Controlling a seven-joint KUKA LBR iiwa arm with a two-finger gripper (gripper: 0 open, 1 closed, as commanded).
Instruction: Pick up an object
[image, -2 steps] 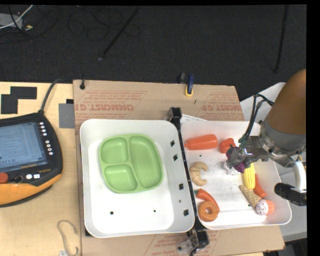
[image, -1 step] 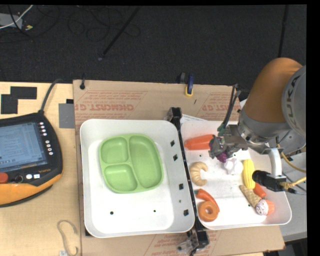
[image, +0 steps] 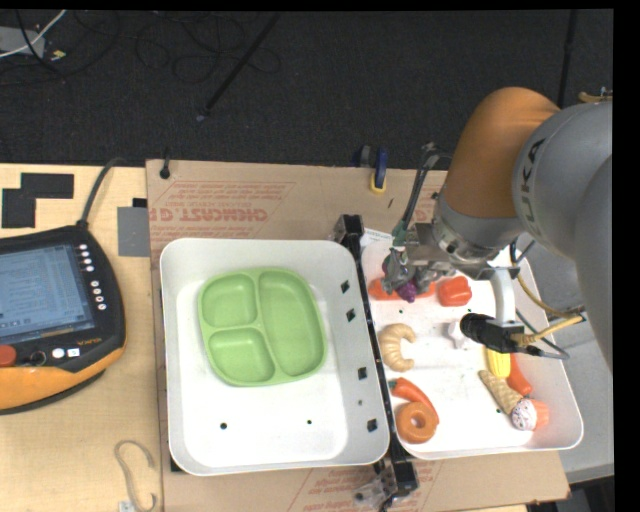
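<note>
Orange glazed toy donut (image: 417, 421) lies in right bin (image: 560, 440).

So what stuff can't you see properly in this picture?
- Camera view: the gripper is too small and dark to read its fingers.
- The purple thing below it is too small to name.
- The right bin has its far corner hidden by the arm.
- The tablet is cut off by the left edge.

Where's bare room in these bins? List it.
Left bin: open floor below the green tray, plus a strip along its left wall. Right bin: crowded; a small gap between the croissant and the corn.
</note>
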